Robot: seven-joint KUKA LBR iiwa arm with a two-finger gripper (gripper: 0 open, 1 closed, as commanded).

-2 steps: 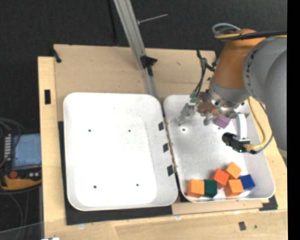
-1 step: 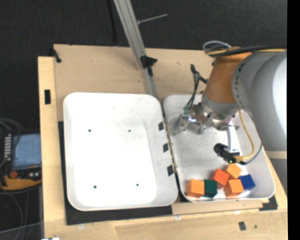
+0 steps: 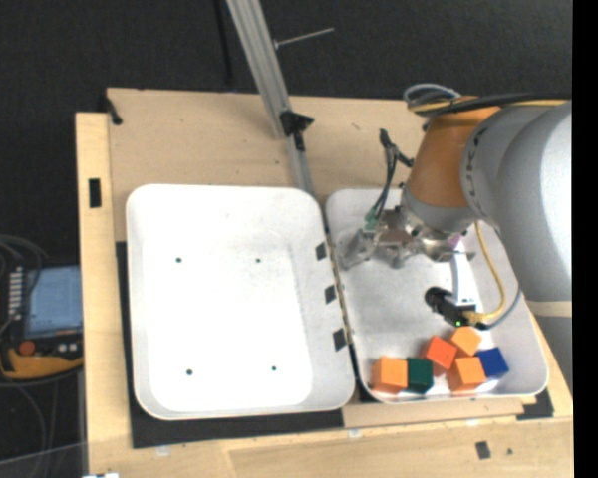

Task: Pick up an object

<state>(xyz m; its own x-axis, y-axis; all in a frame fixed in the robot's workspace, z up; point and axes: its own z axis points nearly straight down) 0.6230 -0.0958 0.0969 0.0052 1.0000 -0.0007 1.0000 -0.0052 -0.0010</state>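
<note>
Blocks (image 3: 441, 364) crowd the right bin's (image 3: 379, 297) near corner; the tool (image 3: 379, 242), grip state unclear, risks snagging tight-packed neighbours.

Pale wooden tabletop on a dark floor, seen from above.

From my feed, the tan tabletop (image 3: 209, 137) sits on black carpet-like floor (image 3: 100, 28). A grey metal rail (image 3: 264, 58) slants down from the top edge onto the board. At the left, beside the tabletop, I see loose cables (image 3: 5, 247) and a blue-screened handheld unit (image 3: 48, 312). Lighting is even and flat.
</note>
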